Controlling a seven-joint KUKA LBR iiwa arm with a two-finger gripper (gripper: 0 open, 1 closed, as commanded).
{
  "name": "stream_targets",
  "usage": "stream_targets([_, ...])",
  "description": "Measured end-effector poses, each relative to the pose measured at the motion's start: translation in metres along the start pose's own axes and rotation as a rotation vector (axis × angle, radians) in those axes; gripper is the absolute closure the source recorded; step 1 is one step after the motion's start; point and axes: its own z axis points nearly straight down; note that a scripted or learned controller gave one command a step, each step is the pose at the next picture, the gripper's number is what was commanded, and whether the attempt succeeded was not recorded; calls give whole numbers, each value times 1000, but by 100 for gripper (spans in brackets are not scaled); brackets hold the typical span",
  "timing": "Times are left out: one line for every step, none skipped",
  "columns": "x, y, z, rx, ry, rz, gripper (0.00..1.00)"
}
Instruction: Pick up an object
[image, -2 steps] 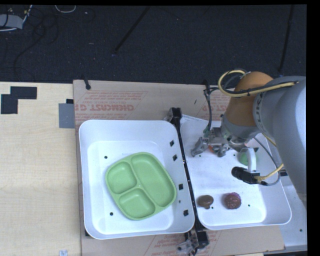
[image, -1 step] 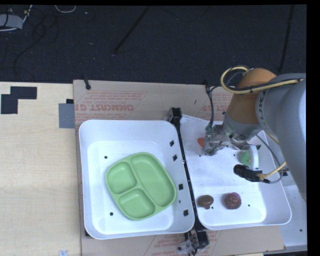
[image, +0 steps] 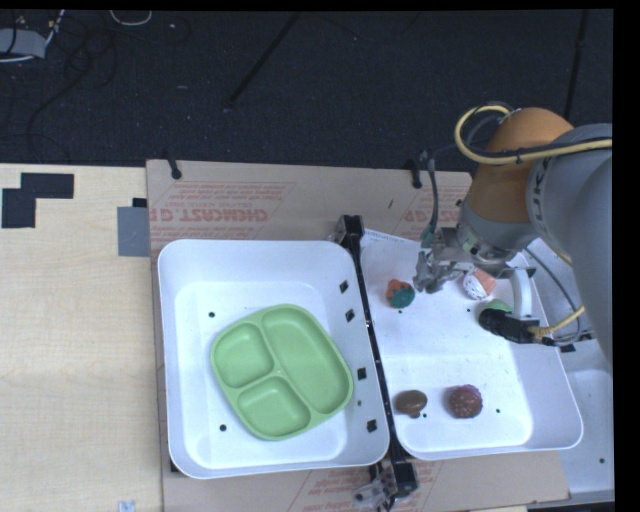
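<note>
Small orange-and-teal object (image: 400, 293) seen in right bin (image: 500, 425), upper left area, just left of gripper (image: 432, 280); lumpy, no clear long axis. Arm (image: 520, 180) reached in from right, wrist angled down-left, gripper low over bin floor. Finger spread cannot be told. Two brown round items (image: 410, 402) (image: 464, 401) near front wall. Green divided plate (image: 281, 371) in left bin (image: 190, 290).

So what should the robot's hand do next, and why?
Probably slide a little to the left and lower. The hand hangs over the right bin, just right of the small orange and teal toy, with nothing seen in its grip. That toy is the nearest thing; the brown piece and dark red ball lie farther, near the front.
</note>
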Motion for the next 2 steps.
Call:
stream_targets([3,-4,-44,1,0,-1,100])
stream_targets([8,-3,-88,0,0,-1,100])
